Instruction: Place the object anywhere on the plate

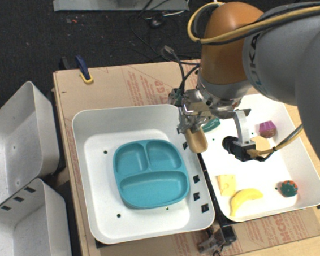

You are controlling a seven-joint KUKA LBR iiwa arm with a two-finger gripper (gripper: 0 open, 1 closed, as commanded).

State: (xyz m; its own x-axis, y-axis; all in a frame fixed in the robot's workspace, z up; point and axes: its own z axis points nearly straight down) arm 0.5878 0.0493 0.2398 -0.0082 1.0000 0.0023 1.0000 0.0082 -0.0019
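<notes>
A spare white tub (15, 134) is leaning off the tabletop's (121, 80) left edge, at nine o'clock from the bins. The left bin (101, 216) is carrying a teal plate (151, 172) with three compartments, sitting flat near the bin's centre. At about two o'clock from the plate, the gripper (195, 133) is hanging over the seam between the two bins, and a tan cork-like object (196, 140) is showing right at its tip, upright; whether the gripper is actually clamping it, or how far apart it is standing, I cannot tell. The object is sitting just off the plate's rim, not on it. In the right bin (303, 195), a yellow block (226, 183) and a banana (244, 198) are lying at six o'clock, a purple piece (267, 129) at two o'clock, and a small red-and-green toy (287, 188) at four o'clock.
</notes>
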